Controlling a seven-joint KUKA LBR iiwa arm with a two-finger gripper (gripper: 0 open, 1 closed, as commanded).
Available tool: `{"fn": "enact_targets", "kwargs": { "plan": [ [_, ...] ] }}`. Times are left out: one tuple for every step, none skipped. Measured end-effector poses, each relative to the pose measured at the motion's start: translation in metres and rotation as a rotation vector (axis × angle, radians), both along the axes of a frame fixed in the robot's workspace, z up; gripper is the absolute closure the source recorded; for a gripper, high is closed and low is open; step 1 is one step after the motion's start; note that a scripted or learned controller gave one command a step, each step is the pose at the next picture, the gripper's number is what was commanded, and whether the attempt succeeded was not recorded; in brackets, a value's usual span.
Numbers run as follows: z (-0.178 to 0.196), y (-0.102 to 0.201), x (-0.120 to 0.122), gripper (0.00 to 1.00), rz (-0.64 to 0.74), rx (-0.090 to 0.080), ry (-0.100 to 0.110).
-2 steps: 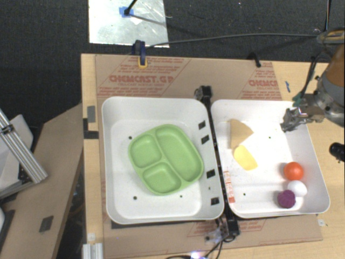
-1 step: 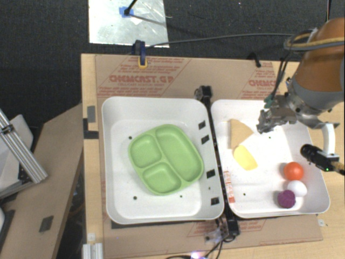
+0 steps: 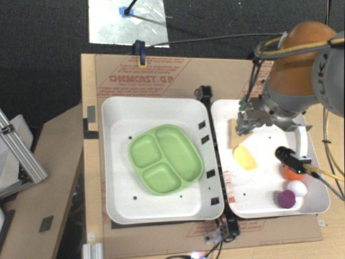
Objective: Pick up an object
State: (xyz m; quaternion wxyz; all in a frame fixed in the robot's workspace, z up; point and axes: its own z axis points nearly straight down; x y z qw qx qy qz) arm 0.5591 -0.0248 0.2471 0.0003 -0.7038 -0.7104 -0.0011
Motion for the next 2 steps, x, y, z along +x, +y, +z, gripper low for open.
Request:
{"fn": "enact_targets", "kwargs": {
  "plan": [
    [-0.017, 0.056, -0.003, 1.00, 0.001, 0.001, 0.001],
    [-0.017, 0.100, -0.009, 1.00, 0.000, 0.000, 0.000]
  ]
}}
